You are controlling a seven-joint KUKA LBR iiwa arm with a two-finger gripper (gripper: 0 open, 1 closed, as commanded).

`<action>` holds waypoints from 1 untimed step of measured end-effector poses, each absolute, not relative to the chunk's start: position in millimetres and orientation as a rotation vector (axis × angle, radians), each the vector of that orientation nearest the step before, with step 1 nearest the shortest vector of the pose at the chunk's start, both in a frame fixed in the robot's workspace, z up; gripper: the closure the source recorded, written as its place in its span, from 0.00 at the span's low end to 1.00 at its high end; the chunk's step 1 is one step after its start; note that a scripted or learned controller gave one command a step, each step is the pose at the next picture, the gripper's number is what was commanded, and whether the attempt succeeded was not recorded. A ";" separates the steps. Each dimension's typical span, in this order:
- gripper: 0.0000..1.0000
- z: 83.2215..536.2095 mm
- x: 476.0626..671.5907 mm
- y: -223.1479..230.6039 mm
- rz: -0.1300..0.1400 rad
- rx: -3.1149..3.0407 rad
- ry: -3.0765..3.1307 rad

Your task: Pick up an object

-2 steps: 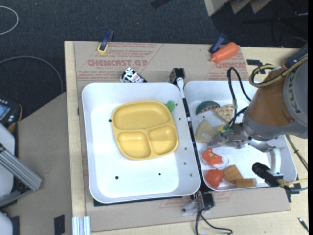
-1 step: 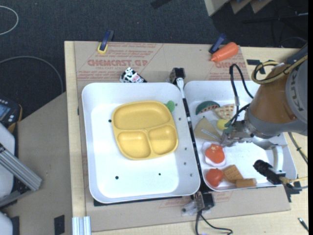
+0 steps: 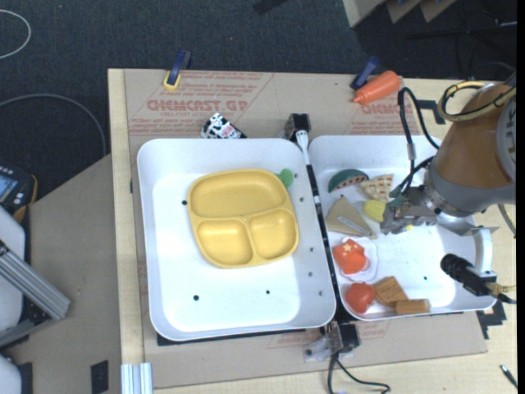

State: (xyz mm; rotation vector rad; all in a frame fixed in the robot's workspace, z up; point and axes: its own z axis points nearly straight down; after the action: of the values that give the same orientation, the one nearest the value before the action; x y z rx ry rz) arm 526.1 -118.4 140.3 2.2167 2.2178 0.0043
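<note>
Dark carpet surrounds my bench (image 3: 246, 97), a brown board printed with red lettering, with two white bins side by side on it. My left bin (image 3: 164, 245) holds a yellow divided plate (image 3: 242, 217) with a small green piece (image 3: 285, 176) at its upper right rim. My right bin (image 3: 426, 261) holds the toy food — a watermelon slice (image 3: 348, 180), a pale wedge (image 3: 348, 217), a yellow piece (image 3: 375, 211), a red tomato (image 3: 351, 257), another red piece (image 3: 358, 297) and brown blocks (image 3: 399, 295). My claw (image 3: 399, 217) is low in this bin, just right of the yellow piece; whether it is spread or pinching, I cannot tell.
</note>
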 end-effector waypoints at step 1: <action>1.00 190.9 537.5 -117.7 0.006 2.215 2.219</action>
State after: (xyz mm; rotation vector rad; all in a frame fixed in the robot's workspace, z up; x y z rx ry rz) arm 537.5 -117.7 190.9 2.2148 2.2185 0.0056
